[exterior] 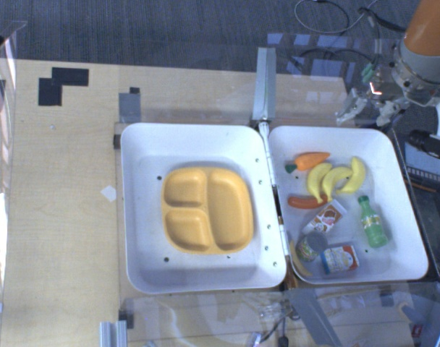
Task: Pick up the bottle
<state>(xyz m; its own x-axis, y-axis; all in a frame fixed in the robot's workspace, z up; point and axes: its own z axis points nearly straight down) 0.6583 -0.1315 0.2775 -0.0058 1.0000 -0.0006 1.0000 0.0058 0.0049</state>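
Green bottle (373,223) lying in right bin (404,194) just beside bananas (338,179), gripper (370,108) hovering apparently spread (blurred) beyond the far rim, risking a descent clipping the neighbouring fruit or nudging the bottle aside.

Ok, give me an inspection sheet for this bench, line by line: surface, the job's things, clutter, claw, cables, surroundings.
Surface: wooden bench bearing two white bins side by side, left bin and right bin.
Job's things: green bottle lying in the right bin, near its right wall, untouched.
Clutter: yellow tray in the left bin; carrot, bananas, sausage, carton, packet and can in the right bin.
Claw: claw above the right bin's far edge, away from the bottle; open or shut unclear.
Cables: cables looped on the floor beyond the bench.
Surroundings: grey carpet; black markers on the bench.
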